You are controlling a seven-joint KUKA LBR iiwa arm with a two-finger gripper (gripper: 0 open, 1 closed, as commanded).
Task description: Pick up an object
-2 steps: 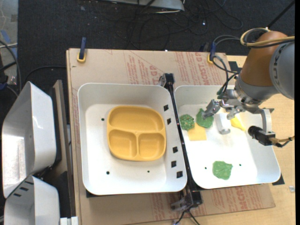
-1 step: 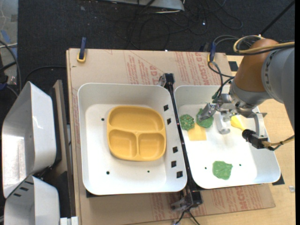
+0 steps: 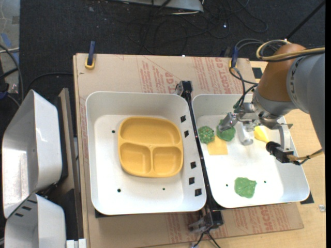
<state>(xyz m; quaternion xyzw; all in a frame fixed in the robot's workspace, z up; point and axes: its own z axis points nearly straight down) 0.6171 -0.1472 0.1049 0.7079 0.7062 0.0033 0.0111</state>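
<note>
Yellow moulded plastic forms the three-compartment tray (image 3: 151,146), which is lying flat in the left white shallow bin (image 3: 103,154) with its rounded corners well clear of the bin walls. A black divider strip (image 3: 194,138) is running between this bin and the right white shallow bin (image 3: 289,185), and both bins are resting on the brown cardboard-covered worktop (image 3: 139,71).

In the right bin, the grey metal jaws (image 3: 237,130) are reaching down at the end of the grey arm with the orange band (image 3: 282,81), which is entering from the right. Whether the jaws are apart or together cannot be determined; the view is not showing any item between them.

A small bumpy green lump (image 3: 206,134) is lying near the divider. A second rounded green lump (image 3: 226,134) is sitting just beside it, directly at the jaws. A flat yellow square slab (image 3: 217,147) is lying just below these two. A smooth yellow rounded piece (image 3: 261,134) is lying to the right of the jaws, partly hidden by the wrist hardware. A wrinkled green leaf-shaped piece (image 3: 245,186) is lying apart from the others, near the front wall of the bin.
</note>
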